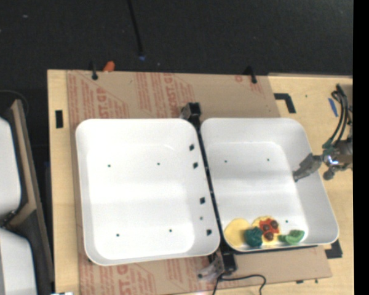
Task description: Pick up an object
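Right bin [295, 134]: toys [265, 231] piled at its near edge.
Toys: yellow, teal, red, green.
Gripper [307, 166]: over the bin's right rim; grip unclear.

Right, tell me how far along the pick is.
Nothing looks done yet. The toys, a yellow piece, a blue one, a red one and a green one, all lie clustered at the near edge of the right bin. The gripper sits at that bin's right rim, apart from them, with nothing visibly in it. Left: reach the cluster, grasp one, lift it.
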Available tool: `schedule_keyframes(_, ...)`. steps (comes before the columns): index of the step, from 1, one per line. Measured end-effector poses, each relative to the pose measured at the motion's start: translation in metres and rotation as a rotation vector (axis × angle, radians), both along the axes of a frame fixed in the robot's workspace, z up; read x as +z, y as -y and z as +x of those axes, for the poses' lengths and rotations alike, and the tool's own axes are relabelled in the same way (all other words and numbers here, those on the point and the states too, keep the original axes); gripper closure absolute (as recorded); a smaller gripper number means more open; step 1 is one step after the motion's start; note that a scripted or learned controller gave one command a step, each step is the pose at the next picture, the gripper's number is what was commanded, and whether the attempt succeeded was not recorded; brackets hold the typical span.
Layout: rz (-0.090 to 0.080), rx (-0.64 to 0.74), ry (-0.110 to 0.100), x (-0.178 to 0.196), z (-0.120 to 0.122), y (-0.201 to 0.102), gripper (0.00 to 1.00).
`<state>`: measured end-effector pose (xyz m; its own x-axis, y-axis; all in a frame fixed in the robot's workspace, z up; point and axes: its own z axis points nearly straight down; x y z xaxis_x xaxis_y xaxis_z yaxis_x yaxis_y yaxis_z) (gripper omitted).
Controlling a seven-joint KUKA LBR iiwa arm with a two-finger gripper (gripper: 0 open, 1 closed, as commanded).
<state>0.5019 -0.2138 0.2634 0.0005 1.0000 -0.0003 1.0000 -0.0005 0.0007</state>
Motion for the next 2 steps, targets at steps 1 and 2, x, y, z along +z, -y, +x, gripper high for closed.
schedule_keyframes(1, -0.001, 0.000, 0.001, 0.0104, 0.0002, 0.0006, 1.00)
schedule_keyframes(2, 0.000, 0.000, 0.001, 0.0101, 0.0001, 0.0005, 0.00)
